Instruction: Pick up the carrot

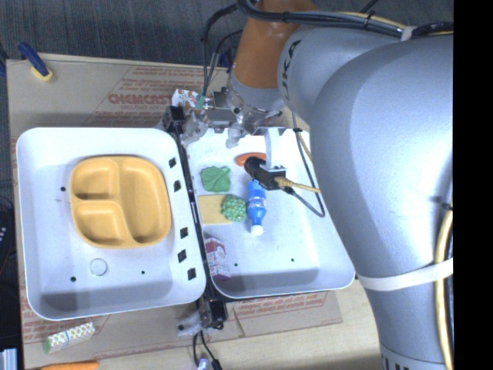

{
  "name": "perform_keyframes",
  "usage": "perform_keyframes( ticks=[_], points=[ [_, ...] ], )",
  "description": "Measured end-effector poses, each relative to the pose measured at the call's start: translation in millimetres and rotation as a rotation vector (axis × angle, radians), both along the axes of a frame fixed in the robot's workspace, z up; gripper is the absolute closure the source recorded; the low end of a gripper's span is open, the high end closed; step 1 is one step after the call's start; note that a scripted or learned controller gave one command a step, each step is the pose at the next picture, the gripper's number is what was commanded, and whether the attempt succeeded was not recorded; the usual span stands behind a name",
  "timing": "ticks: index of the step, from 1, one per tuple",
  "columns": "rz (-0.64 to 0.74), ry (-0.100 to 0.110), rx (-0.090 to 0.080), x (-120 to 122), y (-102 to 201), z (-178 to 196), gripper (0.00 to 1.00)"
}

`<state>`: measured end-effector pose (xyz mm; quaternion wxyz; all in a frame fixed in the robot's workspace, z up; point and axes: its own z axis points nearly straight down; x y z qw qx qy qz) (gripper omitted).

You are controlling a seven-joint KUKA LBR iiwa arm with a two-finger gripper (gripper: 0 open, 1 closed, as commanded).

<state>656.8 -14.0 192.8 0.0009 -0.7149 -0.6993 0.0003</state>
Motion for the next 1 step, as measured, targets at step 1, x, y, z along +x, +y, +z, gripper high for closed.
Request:
perform_keyframes(
  ticks=[1],
  points=[
    [-0.243, 0.001, -0.002, -0.4, 4.6, 123.3, 0.00]
  ],
)
